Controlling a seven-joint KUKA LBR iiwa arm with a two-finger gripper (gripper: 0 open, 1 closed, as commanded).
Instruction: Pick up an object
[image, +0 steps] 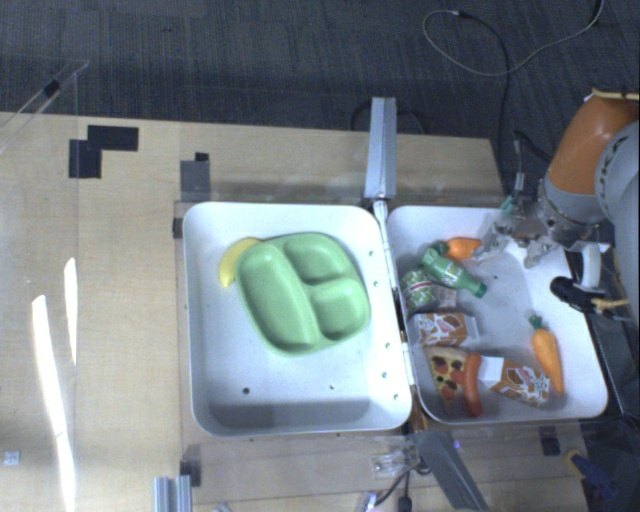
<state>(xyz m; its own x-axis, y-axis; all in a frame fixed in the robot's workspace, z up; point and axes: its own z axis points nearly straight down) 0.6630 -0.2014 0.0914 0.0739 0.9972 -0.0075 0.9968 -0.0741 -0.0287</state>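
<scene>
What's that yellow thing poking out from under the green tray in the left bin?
A yellow piece shows at the green divided tray's left edge, curved like a toy banana. The tray covers the rest of it, so I cannot tell for sure.

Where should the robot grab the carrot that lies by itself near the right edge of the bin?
Probably across the middle of the carrot, coming straight down from above. It lies flat and lengthwise, green top up, with bare bin floor on both long sides, so fingers fit either side.
</scene>
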